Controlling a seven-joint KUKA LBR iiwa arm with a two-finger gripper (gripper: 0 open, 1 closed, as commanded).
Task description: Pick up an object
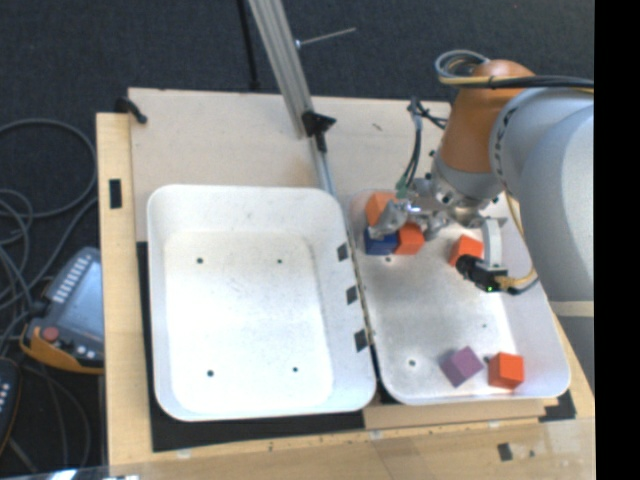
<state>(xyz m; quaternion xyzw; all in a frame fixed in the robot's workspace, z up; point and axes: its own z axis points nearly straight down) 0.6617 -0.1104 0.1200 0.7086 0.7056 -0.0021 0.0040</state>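
Purple block [461,365] and orange cube [505,369] lie well below gripper [397,226]. Gripper's open/closed state indeterminable; orange block [409,239] and blue piece [380,245] directly at it.

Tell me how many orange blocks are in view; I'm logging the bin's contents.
4, all in the right bin: one at its far left corner, one beside the gripper, one under the wrist, one by the purple block. The arm may hide others.

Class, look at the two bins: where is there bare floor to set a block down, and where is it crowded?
The left bin is bare throughout. In the right bin, the middle is free, between the gripper and the purple block. The far end is crowded: orange and blue blocks.
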